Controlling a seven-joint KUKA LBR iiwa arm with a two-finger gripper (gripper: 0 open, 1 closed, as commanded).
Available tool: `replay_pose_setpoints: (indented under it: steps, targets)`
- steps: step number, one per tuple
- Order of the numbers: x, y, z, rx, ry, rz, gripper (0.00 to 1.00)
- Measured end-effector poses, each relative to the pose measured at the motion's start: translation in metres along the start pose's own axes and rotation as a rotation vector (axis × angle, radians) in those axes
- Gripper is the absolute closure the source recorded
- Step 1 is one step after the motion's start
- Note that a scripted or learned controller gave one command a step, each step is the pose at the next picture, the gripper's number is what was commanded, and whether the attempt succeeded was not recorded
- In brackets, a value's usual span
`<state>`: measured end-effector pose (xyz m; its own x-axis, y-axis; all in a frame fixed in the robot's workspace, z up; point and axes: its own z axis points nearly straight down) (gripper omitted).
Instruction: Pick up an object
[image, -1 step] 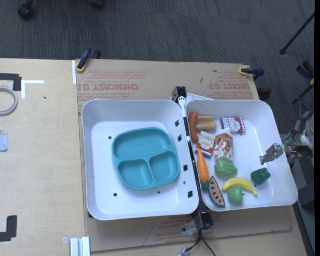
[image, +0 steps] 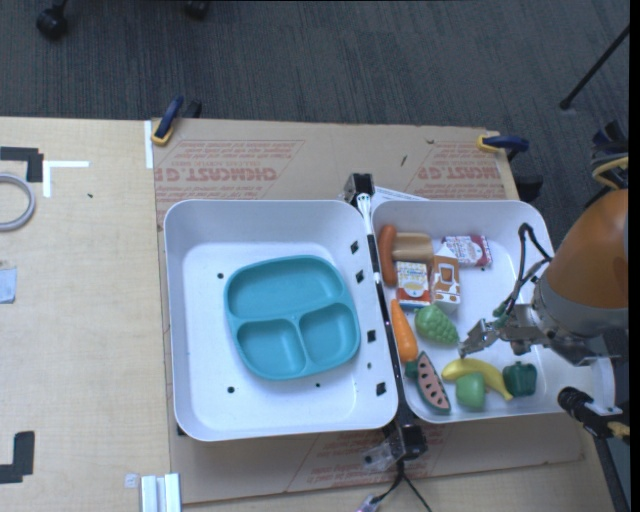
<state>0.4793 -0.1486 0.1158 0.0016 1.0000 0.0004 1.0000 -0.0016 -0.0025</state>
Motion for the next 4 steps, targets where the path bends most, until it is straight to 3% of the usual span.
replay_pose_setpoints:
  steps: [1, 2, 3, 4]
  targets:
    - [0.062, 0.098, -0.073, 0.003, -0.001, -0.004, 0.0]
    - [0.02, 0.122, 0.027, 0.004, 0.0, -0.003, 0.0]
    - [0.02, 0.122, 0.021, 0.009, 0.0, -0.007, 1.0]
    - [0.039, 0.154, -0.09, 0.004, -0.001, -0.005, 1.0]
